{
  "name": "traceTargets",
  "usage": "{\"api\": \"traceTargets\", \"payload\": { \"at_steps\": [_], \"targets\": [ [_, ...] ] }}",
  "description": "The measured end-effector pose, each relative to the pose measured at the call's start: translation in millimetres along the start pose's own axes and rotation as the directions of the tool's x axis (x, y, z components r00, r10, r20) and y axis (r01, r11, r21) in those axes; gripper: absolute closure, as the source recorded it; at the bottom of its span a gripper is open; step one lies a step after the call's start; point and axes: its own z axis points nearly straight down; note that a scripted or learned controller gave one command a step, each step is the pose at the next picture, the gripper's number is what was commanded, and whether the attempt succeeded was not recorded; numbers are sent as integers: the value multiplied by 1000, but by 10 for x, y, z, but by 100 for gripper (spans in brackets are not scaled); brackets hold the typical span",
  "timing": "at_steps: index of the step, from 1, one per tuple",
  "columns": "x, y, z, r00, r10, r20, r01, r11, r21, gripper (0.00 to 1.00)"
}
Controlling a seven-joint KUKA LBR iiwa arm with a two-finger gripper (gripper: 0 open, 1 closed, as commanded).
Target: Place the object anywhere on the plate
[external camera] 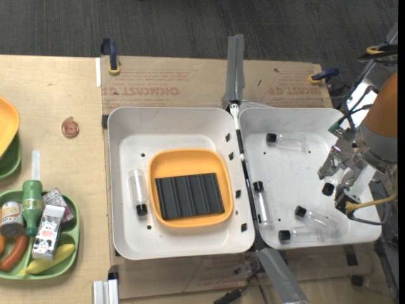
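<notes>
**Gripper low over the right bin, ribbed block far off on the plate**

The gripper [338, 176] sits at the far right side of the right bin [297, 116]. It is a tangle of grey metal, cable and shadow from this slant, so whether it is released or clenched cannot be told. A small black cap [328, 189] shows just beside its lower edge. Whether that cap belongs to a tube in the gripper or to one lying on the bin floor under it is not clear. The arm [386, 109] above the gripper is cut off by the frame's right edge.

The dark ribbed block [190, 194] lies well apart from the gripper, across the wall between the bins, in the left bin [117, 170]. It rests flat on the orange plate [190, 157] and covers most of the plate's middle. Beyond the plate, on the side away from the gripper, a clear tube [137, 187] with a black cap lies on the bin floor just beside the plate's rim.

Nearer the gripper, in its own bin, lie more clear capped tubes, faint against the white. One [288, 142] lies toward the far wall, and one [258, 201] lies along the wall shared with the left bin. Two more [316, 220] lie close together toward the near wall.
</notes>
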Motion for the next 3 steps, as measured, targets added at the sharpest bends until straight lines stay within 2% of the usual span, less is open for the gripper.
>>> {"api": "traceTargets", "payload": {
  "at_steps": [1,2,3],
  "targets": [
    [0,0,0,1000,0,0,0,1000,0,0],
    [-495,395,111,1000,5,-5,-5,1000,-5,0],
    [-722,349,77,985,-171,-6,171,985,-5,0]
  ]
}}
